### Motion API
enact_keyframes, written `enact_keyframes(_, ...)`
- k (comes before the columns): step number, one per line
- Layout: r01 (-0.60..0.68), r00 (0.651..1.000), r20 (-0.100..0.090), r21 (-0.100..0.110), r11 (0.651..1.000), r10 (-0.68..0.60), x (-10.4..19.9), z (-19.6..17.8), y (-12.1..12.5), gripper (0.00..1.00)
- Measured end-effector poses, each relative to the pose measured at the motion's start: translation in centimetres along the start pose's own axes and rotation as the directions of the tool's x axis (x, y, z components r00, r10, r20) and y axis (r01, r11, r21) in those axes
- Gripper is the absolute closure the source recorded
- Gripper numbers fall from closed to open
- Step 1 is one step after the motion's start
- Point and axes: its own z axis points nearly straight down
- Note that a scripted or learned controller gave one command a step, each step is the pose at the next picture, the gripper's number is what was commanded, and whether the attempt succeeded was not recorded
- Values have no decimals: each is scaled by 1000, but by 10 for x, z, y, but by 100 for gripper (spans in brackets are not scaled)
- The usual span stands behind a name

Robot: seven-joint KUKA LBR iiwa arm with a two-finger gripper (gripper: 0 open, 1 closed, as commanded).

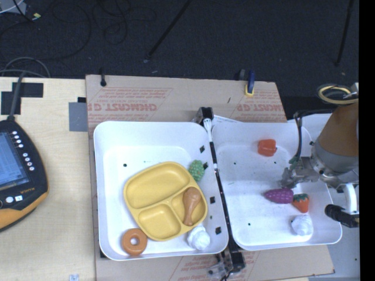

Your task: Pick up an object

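From above, we see the gripper low in the right bin, just over the purple toy, which lies on the bin floor beside a strawberry. Whether anything sits in its grasp, we cannot tell. Over left, the yellow tray carries a drumstick.

Right bin: floor open across its left and centre. Obstacles sit along the right side: purple piece touching or just beside strawberry, white lump near the front right corner, red piece alone near the back wall. Arm overhangs the right rim. Left bin: yellow tray fills the centre; drumstick lies in it; donut, white ball and green piece crowd its edges. Back and left strips are passable.
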Motion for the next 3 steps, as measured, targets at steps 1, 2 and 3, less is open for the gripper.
enact_keyframes(1, 11, 1000, 4, -11, 1000, -11, 16, -87, 60, 100)
enact_keyframes(2, 4, 1000, 0, 0, 1000, -4, 5, -7, 85, 100)
enact_keyframes(3, 8, 1000, 6, -17, 1000, -7, 17, -255, 17, 100)
